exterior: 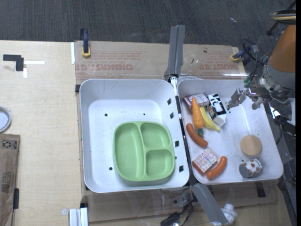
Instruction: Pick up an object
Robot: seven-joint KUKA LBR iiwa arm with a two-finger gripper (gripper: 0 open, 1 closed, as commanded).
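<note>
The right bin [263, 126] holds several items: an orange carrot [196, 113], a yellow banana [209, 120], a red sausage [196, 135], a second sausage [216, 167], a patterned box [205, 159], a tan round disc [250, 145] and a small printed can [249, 169]. A pink packet [198, 100] and a black-and-white item [216, 105] lie at the bin's back. My gripper [245, 99] hovers over the back right part of this bin, open, with nothing between its fingers. It is to the right of the black-and-white item.
The left bin [94, 126] holds a green divided plate [143, 150]. A grey post [176, 51] rises behind the wall between the bins. Yellow clamps [85, 48] sit at the cardboard's back edge. The arm's orange band [287, 51] is at the right.
</note>
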